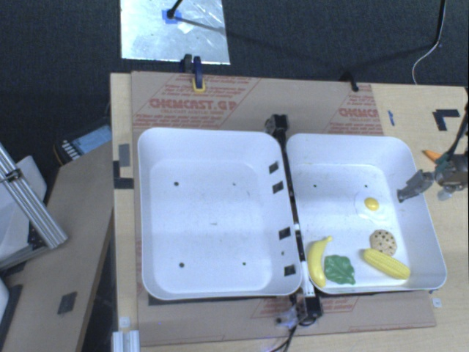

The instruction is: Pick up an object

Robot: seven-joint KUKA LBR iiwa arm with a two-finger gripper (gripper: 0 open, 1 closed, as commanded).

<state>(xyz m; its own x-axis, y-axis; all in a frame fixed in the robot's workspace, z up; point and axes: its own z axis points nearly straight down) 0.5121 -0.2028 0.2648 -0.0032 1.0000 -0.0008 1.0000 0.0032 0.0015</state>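
A: Camera view: gripper [415, 187] at the right bin's [344, 147] right rim; released or clenched, can't tell. Nothing between the fingers.

B: Targets?

A: Corn cob [386, 263] in the near right corner, just beside the cookie [382, 240]; banana [317, 260] touching green leaf [339, 270]. Corn looks light, stiff, probably slick plastic. Grip across its middle.

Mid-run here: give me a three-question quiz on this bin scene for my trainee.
1. True or false: the banana touches the green leafy piece.
2. Which lies nearest the gripper? A) fried egg B) corn cob C) cookie
3. Fill in: all five items lie in the ____ bin.

Key: 1 true; 2 A; 3 right.
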